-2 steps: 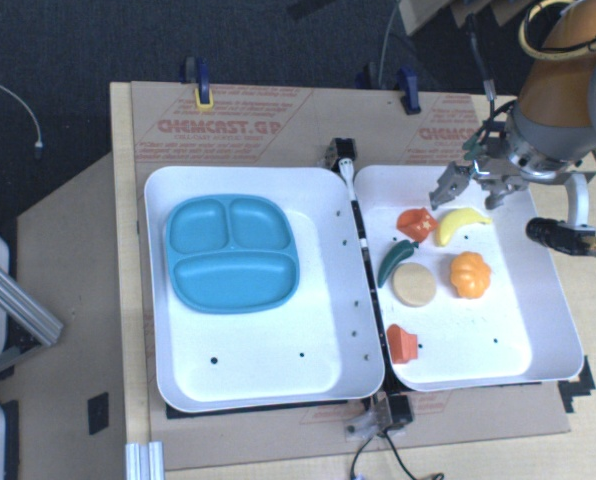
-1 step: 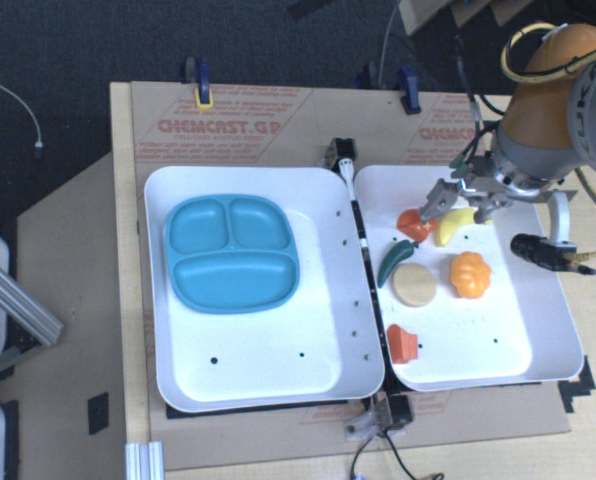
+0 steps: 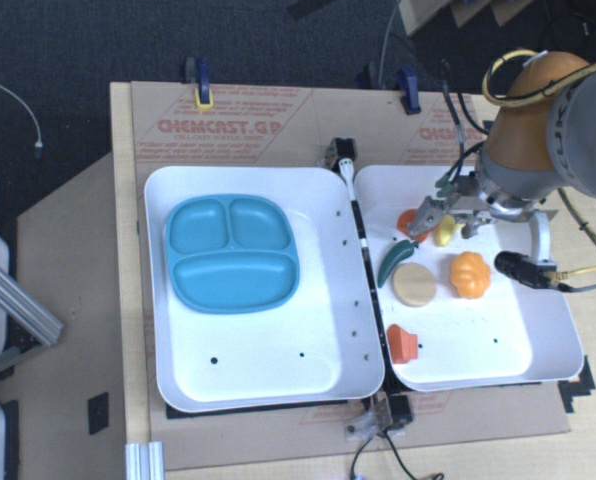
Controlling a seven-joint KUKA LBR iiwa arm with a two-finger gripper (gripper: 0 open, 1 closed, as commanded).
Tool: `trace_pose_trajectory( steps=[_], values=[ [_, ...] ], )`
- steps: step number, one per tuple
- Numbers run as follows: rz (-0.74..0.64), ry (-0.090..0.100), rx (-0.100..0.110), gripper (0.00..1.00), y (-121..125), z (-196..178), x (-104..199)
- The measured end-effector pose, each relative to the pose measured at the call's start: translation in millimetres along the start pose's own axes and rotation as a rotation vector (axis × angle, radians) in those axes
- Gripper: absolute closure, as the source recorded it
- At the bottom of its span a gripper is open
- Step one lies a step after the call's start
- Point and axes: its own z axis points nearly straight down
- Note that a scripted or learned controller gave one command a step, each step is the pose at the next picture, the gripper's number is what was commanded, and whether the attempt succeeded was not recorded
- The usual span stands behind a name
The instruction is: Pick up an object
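Observation:
The arm reaches in from the right over the right bin (image 3: 538, 363), and its gripper (image 3: 448, 218) hangs over the bin's far left part. Right under it lies a small yellow piece (image 3: 444, 232), with a red-orange piece (image 3: 408, 220) just to its left. In front of these lie a green pepper-like piece (image 3: 395, 261), a beige round disc (image 3: 415, 284) and an orange round fruit (image 3: 469, 274). A red-orange block (image 3: 402, 344) sits near the bin's front left corner. The gripper's body hides how it meets the yellow piece.
The left bin (image 3: 268, 368) holds a blue divided plate (image 3: 234, 252) in its far left half. A black cable connector (image 3: 523, 268) with a cable hangs from the arm over the right bin's right side. Clamps hold the cardboard base (image 3: 278, 118) at the back.

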Motion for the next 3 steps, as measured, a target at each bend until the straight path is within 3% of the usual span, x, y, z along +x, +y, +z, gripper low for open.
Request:
trace_pose_trajectory(
  steps=[1,2,3],
  values=[
    [0.000,0.000,-0.001,0.00,-0.5,30.8,0.6],
    [0.000,-0.002,-0.006,1.00,0.6,18.1,0.4],
    [0.001,-0.004,-0.012,1.00,0.4,-43.1,-7.2]
  ],
)
